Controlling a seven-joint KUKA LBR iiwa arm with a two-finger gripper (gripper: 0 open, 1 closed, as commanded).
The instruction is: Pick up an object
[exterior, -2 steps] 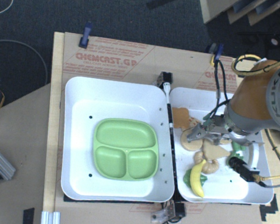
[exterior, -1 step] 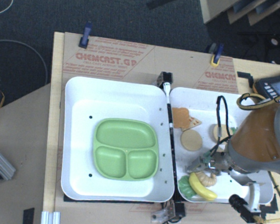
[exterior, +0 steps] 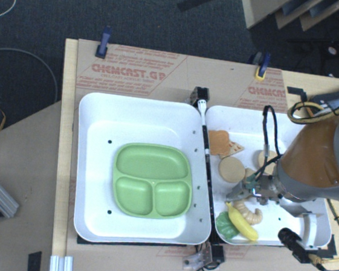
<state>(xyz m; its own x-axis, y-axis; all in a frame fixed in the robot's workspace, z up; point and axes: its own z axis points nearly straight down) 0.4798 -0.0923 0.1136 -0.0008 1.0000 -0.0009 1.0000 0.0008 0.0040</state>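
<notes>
Nearest me in the right bin (exterior: 323, 231), I see a banana (exterior: 243, 224) lying on something green (exterior: 225, 227), touching a pale knobbly piece (exterior: 252, 214). I judge the banana light, smooth and slippery, best pinched across its middle. The gripper (exterior: 249, 192) hangs just above it; I cannot tell its fingers' state. Beyond lie a tan disc (exterior: 231, 168) and brown piece (exterior: 220, 143). The left bin (exterior: 94, 154) holds a green tray (exterior: 151, 180).

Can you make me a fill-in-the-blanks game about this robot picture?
The green tray lies in the ____ bin.
The green tray has ____ compartments.
The banana is coloured ____.
The gripper hovers over the ____ bin.

Missing words: left, three, yellow, right.
</notes>
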